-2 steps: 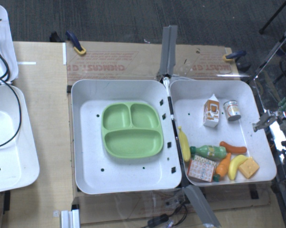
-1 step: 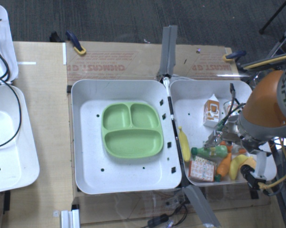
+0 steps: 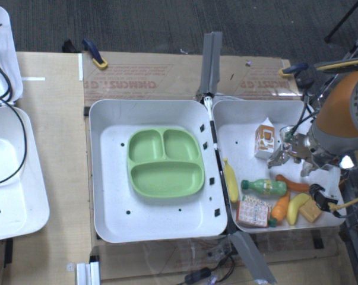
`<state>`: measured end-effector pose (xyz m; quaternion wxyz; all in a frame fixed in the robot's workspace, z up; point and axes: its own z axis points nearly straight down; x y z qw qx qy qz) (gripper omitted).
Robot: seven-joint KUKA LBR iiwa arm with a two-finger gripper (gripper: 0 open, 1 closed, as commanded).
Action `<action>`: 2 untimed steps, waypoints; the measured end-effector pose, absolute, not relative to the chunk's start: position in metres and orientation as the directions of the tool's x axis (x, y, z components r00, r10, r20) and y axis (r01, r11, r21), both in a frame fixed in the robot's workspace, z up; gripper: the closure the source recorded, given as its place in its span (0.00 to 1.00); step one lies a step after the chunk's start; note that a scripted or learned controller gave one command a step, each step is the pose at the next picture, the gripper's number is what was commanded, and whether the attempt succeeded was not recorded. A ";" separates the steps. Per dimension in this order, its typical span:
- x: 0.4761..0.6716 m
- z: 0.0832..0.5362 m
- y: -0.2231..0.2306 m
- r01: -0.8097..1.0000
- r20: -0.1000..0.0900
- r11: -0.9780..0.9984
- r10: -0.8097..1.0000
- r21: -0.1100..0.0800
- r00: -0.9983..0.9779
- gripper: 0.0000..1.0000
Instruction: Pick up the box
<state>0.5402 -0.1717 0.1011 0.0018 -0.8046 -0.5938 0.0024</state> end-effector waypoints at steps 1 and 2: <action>0.540 0.108 -0.172 0.956 -0.003 -0.293 0.956 -0.009 0.293 1.00; 0.582 0.148 -0.196 0.999 -0.002 -0.050 0.999 -0.002 0.050 1.00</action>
